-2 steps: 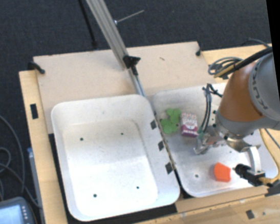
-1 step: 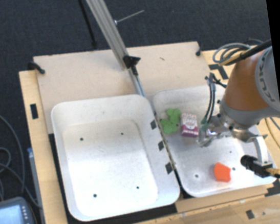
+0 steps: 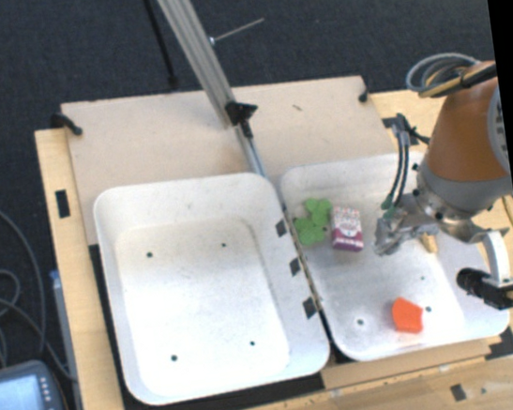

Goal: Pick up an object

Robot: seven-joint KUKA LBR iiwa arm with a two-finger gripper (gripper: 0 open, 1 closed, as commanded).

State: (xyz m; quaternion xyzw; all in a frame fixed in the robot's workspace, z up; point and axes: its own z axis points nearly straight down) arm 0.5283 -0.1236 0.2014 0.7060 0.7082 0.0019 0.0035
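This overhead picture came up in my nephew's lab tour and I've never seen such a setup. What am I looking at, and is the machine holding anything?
It is a single camera fixed above a workbench, looking down at a slant. The grey and orange shape at the right is a robot arm; its gripper, a two-finger claw, hangs over the right bin. Two shallow white bins sit side by side. In the right bin lie a green toy, a small purple and white box beside it, and an orange block nearer the front. The left bin sits next to it. I see nothing between the gripper's fingers, though the view is too coarse to tell their state.
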